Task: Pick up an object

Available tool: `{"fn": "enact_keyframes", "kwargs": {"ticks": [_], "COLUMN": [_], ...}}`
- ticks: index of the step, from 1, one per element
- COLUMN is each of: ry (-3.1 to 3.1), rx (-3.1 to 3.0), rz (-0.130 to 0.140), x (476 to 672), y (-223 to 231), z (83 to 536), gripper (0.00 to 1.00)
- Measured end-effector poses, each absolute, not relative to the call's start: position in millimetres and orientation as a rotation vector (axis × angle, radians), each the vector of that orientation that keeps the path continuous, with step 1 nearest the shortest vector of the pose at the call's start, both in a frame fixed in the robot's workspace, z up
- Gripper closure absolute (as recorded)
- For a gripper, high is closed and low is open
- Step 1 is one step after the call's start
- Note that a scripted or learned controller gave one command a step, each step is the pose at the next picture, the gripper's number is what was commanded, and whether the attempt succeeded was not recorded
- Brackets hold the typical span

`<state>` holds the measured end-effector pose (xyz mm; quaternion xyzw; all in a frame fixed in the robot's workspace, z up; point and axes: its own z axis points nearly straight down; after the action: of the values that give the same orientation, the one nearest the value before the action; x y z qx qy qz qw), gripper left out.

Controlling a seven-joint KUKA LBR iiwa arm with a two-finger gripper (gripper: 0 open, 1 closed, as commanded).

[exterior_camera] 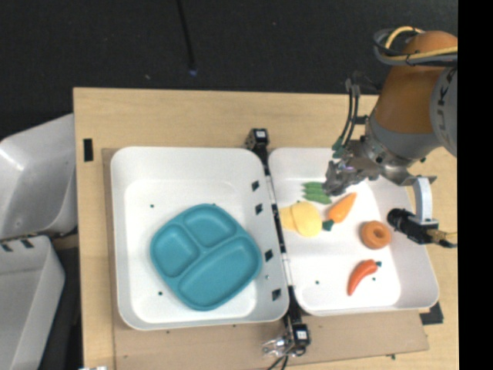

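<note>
On the pale wooden desk [177, 118], the left white bin [127, 191] holds a teal plastic divided plate [204, 255]; the right white bin [400, 291] holds a yellow plastic fruit [303, 219], an orange toy carrot [341, 207], a small green leafy piece [314, 191], an orange ring-shaped doughnut [376, 234] and a red-orange toy chilli pepper [362, 275]. The grey arm's jaws [337, 179] are low at the far side of the right bin, just beside the green piece and the carrot's top; whether they are clenched or released, I cannot tell

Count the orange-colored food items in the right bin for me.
3: a carrot just below the gripper, a doughnut to its right, a pepper nearest the front. More could hide beneath the arm.
</note>
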<state>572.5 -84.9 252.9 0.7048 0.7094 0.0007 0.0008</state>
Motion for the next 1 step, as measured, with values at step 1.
{"fn": "enact_keyframes", "kwargs": {"ticks": [1], "ry": [2.228], "rx": [2.213], "rz": [0.004], "x": [586.7], "y": [-35.6], "z": [259.9], "gripper": [1.00]}}
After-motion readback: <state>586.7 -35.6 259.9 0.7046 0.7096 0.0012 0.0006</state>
